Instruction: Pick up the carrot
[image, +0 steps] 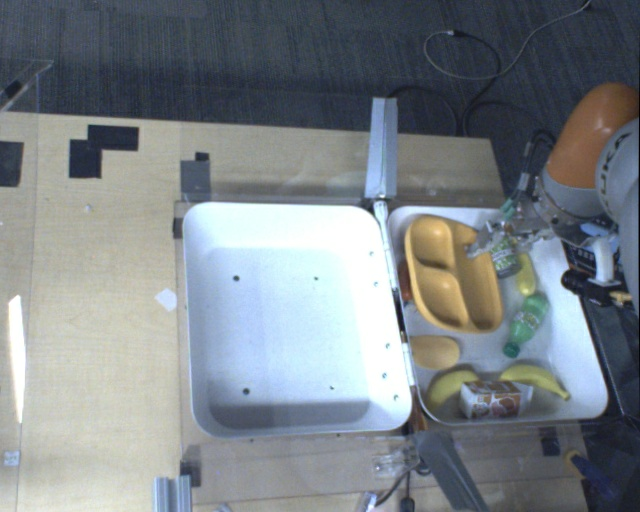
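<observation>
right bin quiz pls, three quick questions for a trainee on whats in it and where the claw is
1. True or false: the yellow plastic two-compartment tray lies in the left white bin.
2. Multiple choice: how many yellow bananas lie in the right white bin, towards the bottom of the camera view? A one, B two, C four.
3. Fill the gap: the claw hangs over the ___ bin.

Key: 1 false, the tray is in the right one. 2 B. 3 right.
</observation>
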